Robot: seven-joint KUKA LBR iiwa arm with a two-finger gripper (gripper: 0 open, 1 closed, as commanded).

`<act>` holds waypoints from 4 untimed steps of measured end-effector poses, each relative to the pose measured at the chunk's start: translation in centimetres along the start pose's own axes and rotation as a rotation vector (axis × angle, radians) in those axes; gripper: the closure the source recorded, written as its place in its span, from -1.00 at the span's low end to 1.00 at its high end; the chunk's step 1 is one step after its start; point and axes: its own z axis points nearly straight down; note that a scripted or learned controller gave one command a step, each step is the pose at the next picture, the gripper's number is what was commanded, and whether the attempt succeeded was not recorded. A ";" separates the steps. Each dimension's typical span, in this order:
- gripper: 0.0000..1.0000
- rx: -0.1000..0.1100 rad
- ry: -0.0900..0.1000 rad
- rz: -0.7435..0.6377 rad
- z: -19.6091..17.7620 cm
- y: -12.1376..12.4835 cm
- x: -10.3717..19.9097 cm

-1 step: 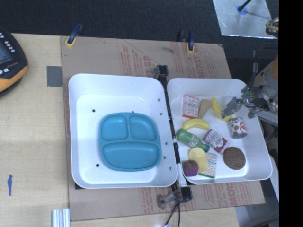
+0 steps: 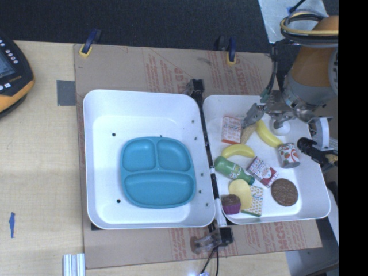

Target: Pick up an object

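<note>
Camera view shows the claw (image 2: 265, 115) spread over the right bin's (image 2: 313, 211) far end, pinching nothing; a banana (image 2: 267, 134) lies just nearside, its long axis slanting near-right.

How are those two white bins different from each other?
The left bin holds one thing, a blue divided plate; the right bin holds a heap of small toy foods, among them two bananas and a green bottle. The arm's pincer hangs over the right bin, not the left bin. Both bins are shallow, white, round-cornered, and sit side by side on cardboard.
</note>
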 end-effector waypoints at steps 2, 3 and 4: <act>-1.00 0.006 0.000 0.008 9.3 -4.3 3.4; -1.00 -0.003 -0.003 0.012 8.3 -2.5 -2.0; -1.00 0.006 0.002 0.003 9.3 -6.2 3.6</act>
